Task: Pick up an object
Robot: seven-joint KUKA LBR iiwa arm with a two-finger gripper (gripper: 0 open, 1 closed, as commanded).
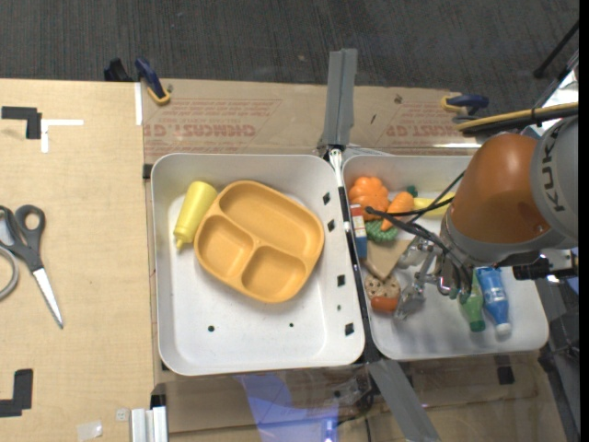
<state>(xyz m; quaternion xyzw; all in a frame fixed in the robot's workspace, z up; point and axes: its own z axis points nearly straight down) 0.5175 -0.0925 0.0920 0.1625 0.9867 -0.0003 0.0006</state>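
Right bin [442,343], near part: gripper [425,288] low over the bin floor, set among small toy items; whether it is wide, narrow or holding anything cannot be told, the wrist hardware hiding that part

Just right of it: 1 blue bottle [494,302] and 1 green bottle [473,309], lying side by side. Judged light, rigid plastic, smooth and likely slippery; best taken across the narrow body, not the cap

Just left of the gripper: 1 brown spotted piece [381,291], touching or nearly touching the bin's left wall; small, probably hard plastic, awkward so close to the wall

Farther in: 1 orange toy [369,192], rounded and apt to roll from a pinch, with mixed small pieces around it

Left bin [175,339]: 1 orange divided plate [256,239], stiff, graspable by the rim alone; 1 yellow bottle [193,212] touching its left edge

Tabletop [74,247], left: 1 pair of scissors [32,256]
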